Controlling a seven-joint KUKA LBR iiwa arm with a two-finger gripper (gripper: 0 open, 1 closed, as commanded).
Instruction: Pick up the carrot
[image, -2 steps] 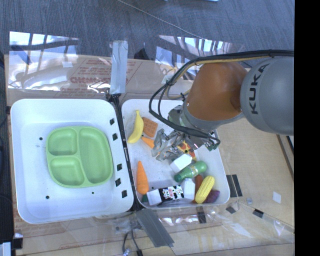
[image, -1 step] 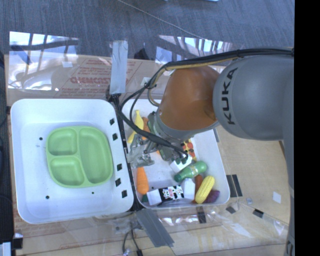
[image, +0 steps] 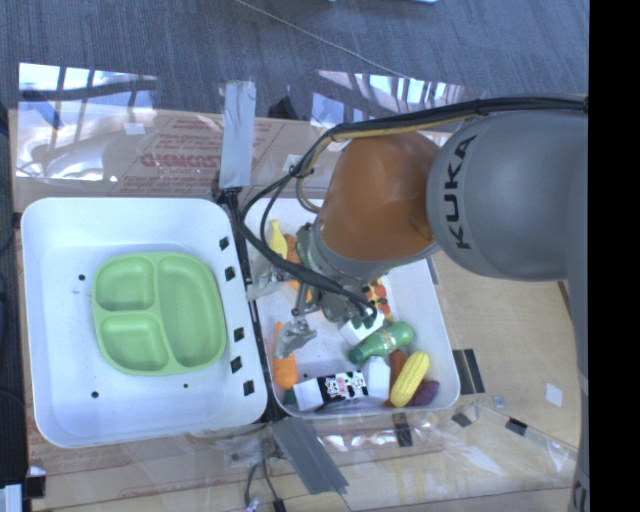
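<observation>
Blue-grey carpet lies behind the table (image: 505, 300), which is pale wood with flattened cardboard (image: 160, 150) and clear plastic sheet on it.

On the table stand two white bins. The carrot (image: 286, 372) seems to be the small orange piece at about 7 o'clock in the right bin (image: 447, 350), close to the wall shared with the left bin (image: 45, 300). I judge it to be a light toy of hard plastic, stiff, smooth and a little slippery, not fragile. Its body is short, so the best hold is across the middle; the wall close by leaves little room on that side.

Directly at 12 o'clock from the carrot hangs the tool (image: 296, 332), very near to it; whether it is open or closed I cannot tell, and nothing is visibly held.

At 3 o'clock from the carrot lie a black and white carton (image: 338, 388), a green vegetable (image: 380, 342), a corn cob (image: 409, 378) and a purple piece (image: 428, 394), packed near together. A yellow banana (image: 277, 240) lies at 12 o'clock. In the left bin rests a green divided plate (image: 160, 312). The arm (image: 500, 190) covers the upper part of the right bin.
</observation>
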